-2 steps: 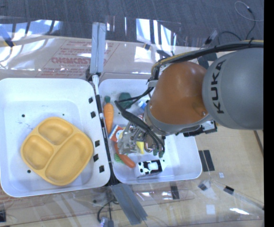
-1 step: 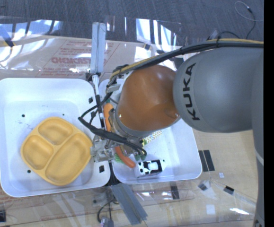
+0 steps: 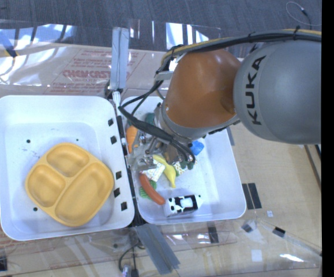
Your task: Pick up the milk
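Milk carton [image 3: 181, 203] | right bin [image 3: 227, 203] front edge | apart from fingers [image 3: 155, 154]

The setting is a robotics laboratory. A grey industrial arm with an orange band [image 3: 204, 91], marked KUKA, reaches over two shallow white plastic bins [image 3: 5, 154] mounted on a bench [image 3: 270, 172] with clear plastic sheeting [image 3: 68, 62], above dark grey carpet [image 3: 68, 2].

Glossy white plastic bins [image 3: 17, 224], matt yellow plastic tray [image 3: 68, 183], smooth printed milk carton [image 3: 181, 204].
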Motion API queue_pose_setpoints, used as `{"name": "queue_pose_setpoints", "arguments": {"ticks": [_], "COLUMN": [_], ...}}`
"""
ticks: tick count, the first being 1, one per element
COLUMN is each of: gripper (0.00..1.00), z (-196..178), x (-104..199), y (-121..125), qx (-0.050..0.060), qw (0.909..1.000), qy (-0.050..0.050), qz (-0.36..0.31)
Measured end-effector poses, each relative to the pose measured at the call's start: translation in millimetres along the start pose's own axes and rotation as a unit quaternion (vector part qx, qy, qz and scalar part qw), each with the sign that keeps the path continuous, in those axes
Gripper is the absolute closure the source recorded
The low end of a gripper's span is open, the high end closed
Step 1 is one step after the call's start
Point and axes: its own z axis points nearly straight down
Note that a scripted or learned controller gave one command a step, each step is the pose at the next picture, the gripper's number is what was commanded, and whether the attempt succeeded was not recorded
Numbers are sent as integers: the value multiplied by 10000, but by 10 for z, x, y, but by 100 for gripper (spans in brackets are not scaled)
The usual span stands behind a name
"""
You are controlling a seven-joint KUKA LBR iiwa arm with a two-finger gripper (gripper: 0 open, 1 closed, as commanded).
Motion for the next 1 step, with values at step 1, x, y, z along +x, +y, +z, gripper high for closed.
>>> {"name": "queue_pose_setpoints", "arguments": {"ticks": [1], "gripper": [100], "z": [75], "x": [241], "y": [607], "qx": [3], "qw": [10000], "qy": [13], "qz": [-19]}}
